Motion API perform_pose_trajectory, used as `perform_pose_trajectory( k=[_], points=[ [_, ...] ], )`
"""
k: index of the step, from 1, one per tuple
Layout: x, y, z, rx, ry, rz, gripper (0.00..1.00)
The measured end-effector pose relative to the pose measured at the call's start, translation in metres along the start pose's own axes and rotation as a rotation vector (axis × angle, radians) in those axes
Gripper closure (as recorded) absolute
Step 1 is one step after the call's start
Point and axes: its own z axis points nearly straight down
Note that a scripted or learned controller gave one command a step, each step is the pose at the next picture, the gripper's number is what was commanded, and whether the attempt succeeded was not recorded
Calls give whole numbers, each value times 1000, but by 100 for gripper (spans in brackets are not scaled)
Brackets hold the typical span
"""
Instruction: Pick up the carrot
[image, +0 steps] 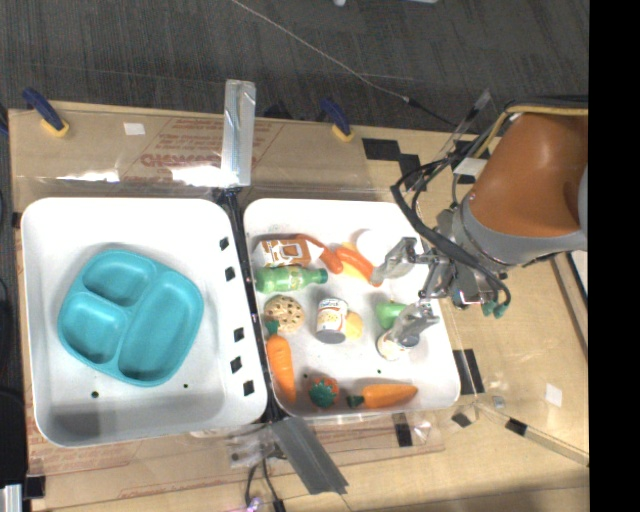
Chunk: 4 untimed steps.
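Two carrots lie in the right bin (440, 375). One carrot (281, 368) runs lengthwise by the bin's left wall, and a second carrot (390, 395) with a green top rests along the front wall. My gripper (404, 292) hangs over the right side of this bin, open, with one finger (397, 258) toward the back and the other finger (412, 326) toward the front. A small green item (389, 312) sits just beside the front finger, and I see nothing gripped. Both carrots are apart from the gripper, to its front and left.
The right bin also holds a green bottle (289, 279), a cookie (284, 313), a small can (331, 318), an orange-red pepper-like piece (350, 260), a brown packet (285, 248) and a strawberry (322, 391). A teal divided plate (130, 315) lies in the left bin (40, 240).
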Motion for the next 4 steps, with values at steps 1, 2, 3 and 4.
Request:
perform_pose_trajectory(
  k=[1, 2, 3, 4],
  points=[
    [21, 14, 127, -5, 9, -86, 0],
    [-11, -51, 9, 5, -11, -131, 0],
    [12, -14, 147, -6, 9, -52, 0],
    [8, -13, 134, -2, 0, -61, 100]
  ],
)
